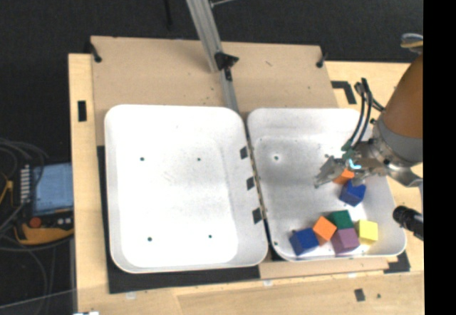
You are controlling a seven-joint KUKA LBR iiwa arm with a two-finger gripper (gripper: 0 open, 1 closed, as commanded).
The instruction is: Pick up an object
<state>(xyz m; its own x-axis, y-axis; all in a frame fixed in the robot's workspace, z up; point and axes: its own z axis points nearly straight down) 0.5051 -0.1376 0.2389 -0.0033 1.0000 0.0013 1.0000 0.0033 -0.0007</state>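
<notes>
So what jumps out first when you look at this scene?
The bright blocks huddled in the right bin's near corner: blue, orange, green, purple and yellow. Just behind them the gripper hangs over another blue block.

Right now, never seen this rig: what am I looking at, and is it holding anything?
One fixed camera looks down at a slant on a bench with two shallow white bins side by side. The grey and orange robot arm reaches in from the right over the right bin. Its hand hangs low by an orange block and a blue block. Whether it grips either, I cannot tell. Near that bin's front edge sit more blocks: blue, orange, green, purple, yellow. The left bin shows bare white floor.
</notes>
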